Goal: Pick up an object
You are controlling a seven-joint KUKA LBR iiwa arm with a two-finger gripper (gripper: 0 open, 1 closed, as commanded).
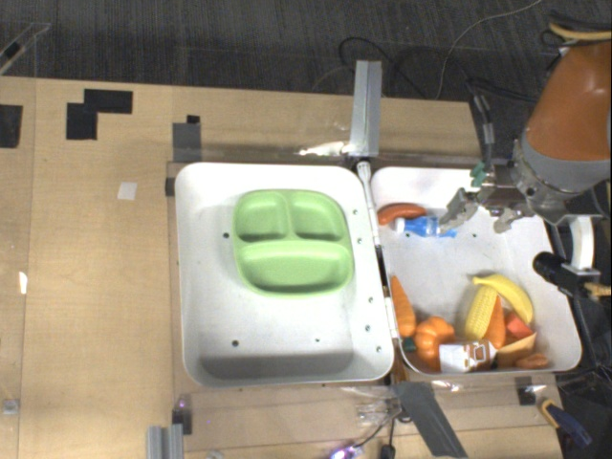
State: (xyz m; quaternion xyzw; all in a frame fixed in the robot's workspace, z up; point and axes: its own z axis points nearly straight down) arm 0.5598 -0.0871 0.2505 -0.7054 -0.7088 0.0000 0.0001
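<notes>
My gripper hangs over the far part of the right bin, its two fingers spread open with nothing between them. Just left of its left finger lie a small blue object and a red sausage, near the bin's far left corner. Toward the near end of this bin sit a yellow corn cob, a banana, an orange pepper, a carrot along the left wall, and a small white and red carton.
The left bin holds a green divided plate. A grey metal post stands behind the wall between the two bins. The arm's orange band looms over the right bin's far right corner.
</notes>
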